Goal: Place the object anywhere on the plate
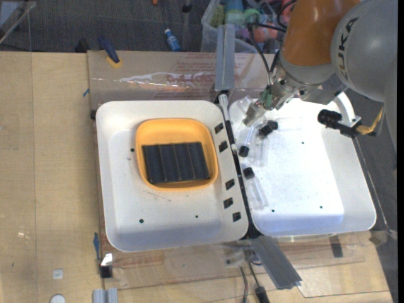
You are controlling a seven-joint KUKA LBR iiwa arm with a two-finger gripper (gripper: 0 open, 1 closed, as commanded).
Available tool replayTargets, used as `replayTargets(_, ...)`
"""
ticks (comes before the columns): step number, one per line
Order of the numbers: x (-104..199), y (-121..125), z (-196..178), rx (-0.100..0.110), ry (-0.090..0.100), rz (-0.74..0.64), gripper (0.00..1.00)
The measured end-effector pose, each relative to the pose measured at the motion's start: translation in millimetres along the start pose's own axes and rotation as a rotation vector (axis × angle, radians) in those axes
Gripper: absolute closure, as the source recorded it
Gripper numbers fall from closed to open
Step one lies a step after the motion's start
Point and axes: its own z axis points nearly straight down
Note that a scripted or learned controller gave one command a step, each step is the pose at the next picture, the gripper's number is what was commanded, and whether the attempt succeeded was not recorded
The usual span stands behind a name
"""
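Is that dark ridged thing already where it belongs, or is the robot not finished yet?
Looks done: the dark ridged block lies flat inside the yellow plate in the left bin. The gripper hangs over the right bin, carrying nothing I can see. Nothing obvious seems left.

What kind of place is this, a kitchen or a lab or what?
Most likely a robotics lab or test bench. A KUKA arm reaches over two white bins fixed to a wooden bench, cables trail about, and a clear tub of mixed toys stands behind.
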Motion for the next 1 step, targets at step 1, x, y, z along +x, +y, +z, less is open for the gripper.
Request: replayTargets(1,18.4,13.0,0.1,-0.001,0.0,-0.161,1.0)
